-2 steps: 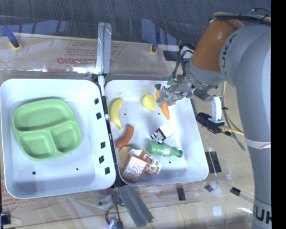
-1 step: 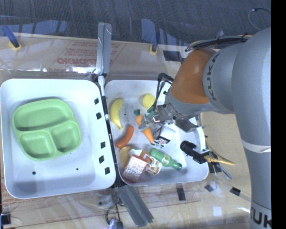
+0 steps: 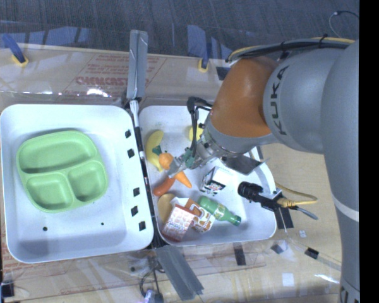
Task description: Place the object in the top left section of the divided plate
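Observation:
The green divided plate [image 3: 62, 169] lies in the left bin [image 3: 25, 238], with one large section at the top and two smaller ones below; nothing is in its sections. My gripper [image 3: 188, 159] is low in the right bin [image 3: 177, 113], right at an orange carrot [image 3: 182, 178] and a small orange piece [image 3: 166, 160]. The arm's bulk hides how the gripper meets them. A yellow banana [image 3: 153, 147] lies just left of the gripper.
In the right bin's front lie a green bottle [image 3: 220, 211], a printed snack packet [image 3: 184, 219], a small black-and-white carton [image 3: 213, 182] and a red-orange vegetable [image 3: 161, 187]. A yellow thing [image 3: 192, 132] peeks out behind the wrist. A metal divider [image 3: 136, 68] separates the bins.

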`<act>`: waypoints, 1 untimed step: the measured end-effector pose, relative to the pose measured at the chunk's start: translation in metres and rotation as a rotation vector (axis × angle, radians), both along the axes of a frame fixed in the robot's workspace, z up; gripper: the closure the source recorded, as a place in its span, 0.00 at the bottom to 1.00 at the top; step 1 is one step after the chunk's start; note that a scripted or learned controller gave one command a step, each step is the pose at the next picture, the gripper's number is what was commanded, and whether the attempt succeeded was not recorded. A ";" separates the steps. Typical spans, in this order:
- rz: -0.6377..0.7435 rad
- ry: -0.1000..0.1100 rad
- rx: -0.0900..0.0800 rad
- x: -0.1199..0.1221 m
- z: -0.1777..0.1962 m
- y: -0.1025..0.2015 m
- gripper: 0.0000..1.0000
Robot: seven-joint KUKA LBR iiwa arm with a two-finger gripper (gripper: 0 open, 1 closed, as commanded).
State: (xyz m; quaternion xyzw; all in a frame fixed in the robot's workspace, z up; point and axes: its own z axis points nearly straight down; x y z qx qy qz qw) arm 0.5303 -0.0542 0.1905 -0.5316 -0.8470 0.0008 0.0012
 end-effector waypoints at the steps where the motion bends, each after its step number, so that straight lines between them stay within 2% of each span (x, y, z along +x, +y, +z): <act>1: 0.087 0.000 0.000 0.008 0.017 0.063 1.00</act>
